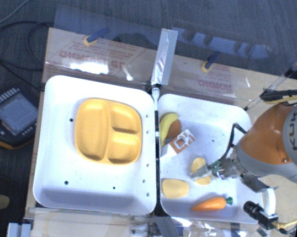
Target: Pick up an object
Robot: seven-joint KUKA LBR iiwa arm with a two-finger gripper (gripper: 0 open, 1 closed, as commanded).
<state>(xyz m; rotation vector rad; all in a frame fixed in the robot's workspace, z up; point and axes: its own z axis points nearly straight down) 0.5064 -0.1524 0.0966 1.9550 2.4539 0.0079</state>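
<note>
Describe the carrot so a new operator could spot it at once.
Look in the right bin of the two white bins, along its near edge. The carrot lies there, right of a pale yellow piece. It alone is bright orange, tapered, with a small green tip.

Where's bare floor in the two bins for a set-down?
Left bin: a bare strip in front of the yellow tray, thinner margins at its sides. Right bin: open floor at the back, right of the banana. Crowded at its front, around the chip, gripper, potato and carrot.
</note>
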